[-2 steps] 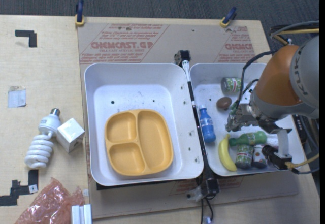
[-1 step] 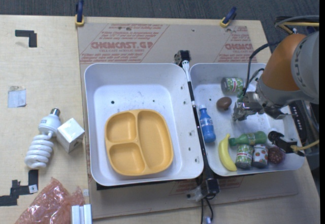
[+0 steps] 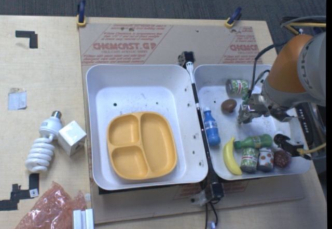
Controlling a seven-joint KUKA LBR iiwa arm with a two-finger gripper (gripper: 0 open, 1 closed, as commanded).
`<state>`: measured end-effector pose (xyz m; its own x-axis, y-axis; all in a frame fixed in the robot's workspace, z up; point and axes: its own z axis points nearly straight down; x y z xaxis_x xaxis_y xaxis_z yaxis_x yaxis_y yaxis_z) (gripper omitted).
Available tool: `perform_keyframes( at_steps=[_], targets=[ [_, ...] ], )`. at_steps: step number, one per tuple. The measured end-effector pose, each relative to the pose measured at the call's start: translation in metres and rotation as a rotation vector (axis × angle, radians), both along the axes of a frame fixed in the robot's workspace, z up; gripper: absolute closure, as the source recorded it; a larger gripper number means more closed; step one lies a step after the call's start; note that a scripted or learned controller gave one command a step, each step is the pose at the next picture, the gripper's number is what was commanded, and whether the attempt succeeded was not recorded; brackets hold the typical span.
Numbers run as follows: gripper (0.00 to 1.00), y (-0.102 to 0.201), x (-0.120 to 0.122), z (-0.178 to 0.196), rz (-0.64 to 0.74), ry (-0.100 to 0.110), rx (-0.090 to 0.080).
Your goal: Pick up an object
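2 white bins (image 3: 96,119), 1 yellow tray (image 3: 141,145), 1 banana (image 3: 231,158), 1 blue bottle (image 3: 210,127), tool (image 3: 248,111) grip unclear

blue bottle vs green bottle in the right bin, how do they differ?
The blue bottle lies along the right bin's left wall, white cap pointing up the view; the green bottle lies crosswise near the front. The blue one lies apart from the other items, while the green one is crowded between the banana and two small cans. Both lie on their sides in the same bin.
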<state>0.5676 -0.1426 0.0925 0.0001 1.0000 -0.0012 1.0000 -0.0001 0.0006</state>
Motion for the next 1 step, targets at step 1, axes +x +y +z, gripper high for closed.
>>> perform_keyframes(
  at_steps=[1],
  targets=[
    [0.0, 0.0234, -0.0661, -0.0003, -0.001, 0.001, 0.001]
  ],
)
